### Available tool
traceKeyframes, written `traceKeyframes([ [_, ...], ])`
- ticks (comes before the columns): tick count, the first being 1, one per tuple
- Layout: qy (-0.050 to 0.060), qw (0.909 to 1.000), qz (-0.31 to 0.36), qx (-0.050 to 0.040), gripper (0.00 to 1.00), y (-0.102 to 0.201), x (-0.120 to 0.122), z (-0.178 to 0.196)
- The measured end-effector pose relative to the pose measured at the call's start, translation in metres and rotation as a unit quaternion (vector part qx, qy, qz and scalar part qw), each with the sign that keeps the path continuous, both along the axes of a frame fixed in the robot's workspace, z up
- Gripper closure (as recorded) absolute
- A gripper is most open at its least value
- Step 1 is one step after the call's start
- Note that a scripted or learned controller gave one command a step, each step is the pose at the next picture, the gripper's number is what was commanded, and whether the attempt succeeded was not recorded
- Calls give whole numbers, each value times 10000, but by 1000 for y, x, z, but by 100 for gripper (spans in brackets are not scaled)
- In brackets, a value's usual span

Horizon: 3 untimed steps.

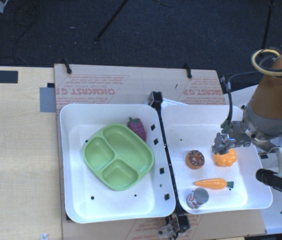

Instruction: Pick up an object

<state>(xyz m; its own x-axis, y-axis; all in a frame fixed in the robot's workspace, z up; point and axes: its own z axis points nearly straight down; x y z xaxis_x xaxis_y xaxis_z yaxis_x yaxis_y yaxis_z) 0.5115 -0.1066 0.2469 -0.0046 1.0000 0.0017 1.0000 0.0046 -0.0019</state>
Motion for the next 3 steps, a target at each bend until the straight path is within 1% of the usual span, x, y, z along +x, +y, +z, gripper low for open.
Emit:
traceKeyframes([
  [1, 12, 10000, -7, 1, 100, 49, -9, 0],
  [2, 22, 10000, -1, 3, 100, 105, -3, -14],
  [3, 11, 10000, 2, 0, 100, 160, 7, -17],
])
